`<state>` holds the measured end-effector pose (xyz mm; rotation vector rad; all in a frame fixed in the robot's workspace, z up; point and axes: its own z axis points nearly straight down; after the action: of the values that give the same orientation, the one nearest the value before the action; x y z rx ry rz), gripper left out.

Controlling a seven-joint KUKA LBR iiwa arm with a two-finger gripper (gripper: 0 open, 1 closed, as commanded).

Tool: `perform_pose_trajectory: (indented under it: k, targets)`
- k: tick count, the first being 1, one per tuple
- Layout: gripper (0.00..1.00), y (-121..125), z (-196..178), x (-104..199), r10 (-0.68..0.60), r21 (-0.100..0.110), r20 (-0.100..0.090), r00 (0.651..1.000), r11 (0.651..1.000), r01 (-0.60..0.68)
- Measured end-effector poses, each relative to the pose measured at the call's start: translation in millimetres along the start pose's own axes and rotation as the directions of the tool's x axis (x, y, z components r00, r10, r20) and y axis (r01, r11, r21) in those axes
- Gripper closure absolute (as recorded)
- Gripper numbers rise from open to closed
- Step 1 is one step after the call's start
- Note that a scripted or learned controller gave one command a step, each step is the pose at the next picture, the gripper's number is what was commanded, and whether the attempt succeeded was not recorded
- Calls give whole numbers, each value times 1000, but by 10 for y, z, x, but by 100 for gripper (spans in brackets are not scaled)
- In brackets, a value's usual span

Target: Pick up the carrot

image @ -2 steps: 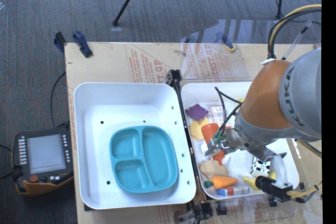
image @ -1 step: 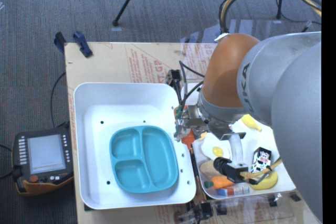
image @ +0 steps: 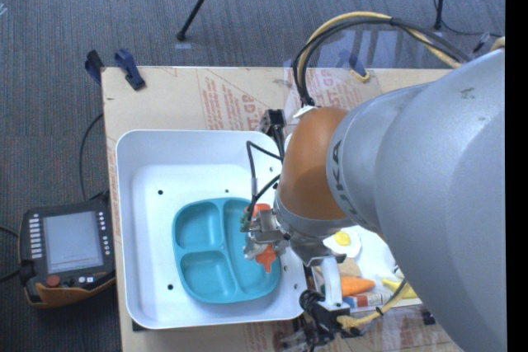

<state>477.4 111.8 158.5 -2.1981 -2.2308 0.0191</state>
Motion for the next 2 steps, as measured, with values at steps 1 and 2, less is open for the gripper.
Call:
perform_pose_trajectory:
  k: [1,2]
  targets:
    - [100,138,269,70,387,-4,-2,922,922,-387]
    - [100,56,590,170,121,-31,-4,993,992,-121]
